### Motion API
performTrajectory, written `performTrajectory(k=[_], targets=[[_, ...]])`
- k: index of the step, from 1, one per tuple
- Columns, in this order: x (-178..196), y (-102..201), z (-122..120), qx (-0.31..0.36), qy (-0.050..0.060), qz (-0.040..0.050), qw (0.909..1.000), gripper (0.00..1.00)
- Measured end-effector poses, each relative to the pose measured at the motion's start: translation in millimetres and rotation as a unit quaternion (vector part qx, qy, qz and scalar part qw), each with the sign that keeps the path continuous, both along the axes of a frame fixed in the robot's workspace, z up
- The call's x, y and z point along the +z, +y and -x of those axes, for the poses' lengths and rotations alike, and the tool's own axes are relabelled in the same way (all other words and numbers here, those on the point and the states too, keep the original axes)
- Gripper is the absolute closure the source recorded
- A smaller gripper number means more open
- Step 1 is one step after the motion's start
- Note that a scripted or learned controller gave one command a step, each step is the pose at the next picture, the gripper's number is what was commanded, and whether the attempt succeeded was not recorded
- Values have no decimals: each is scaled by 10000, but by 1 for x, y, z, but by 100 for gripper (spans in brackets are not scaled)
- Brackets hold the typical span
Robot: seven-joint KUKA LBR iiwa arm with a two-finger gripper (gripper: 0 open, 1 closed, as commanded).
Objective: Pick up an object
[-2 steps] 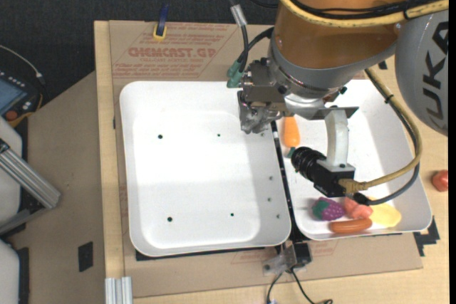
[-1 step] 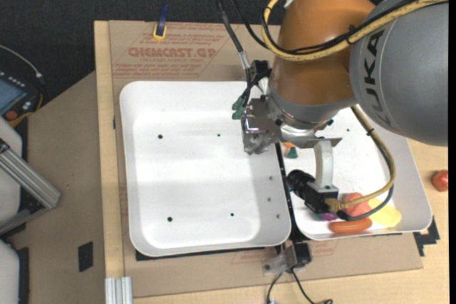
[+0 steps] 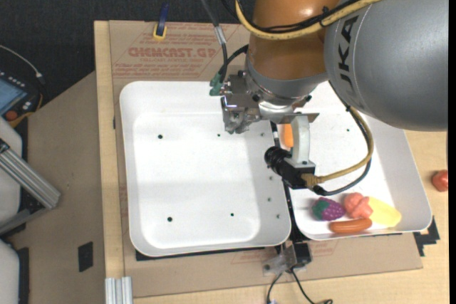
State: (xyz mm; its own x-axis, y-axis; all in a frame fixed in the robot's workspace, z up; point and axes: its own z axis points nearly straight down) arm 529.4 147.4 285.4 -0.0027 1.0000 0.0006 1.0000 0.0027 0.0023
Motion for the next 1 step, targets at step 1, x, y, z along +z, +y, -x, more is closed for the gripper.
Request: performTrajectory(k=[1], targets=[[61,27,9,0,-6,-3,10000,100]])
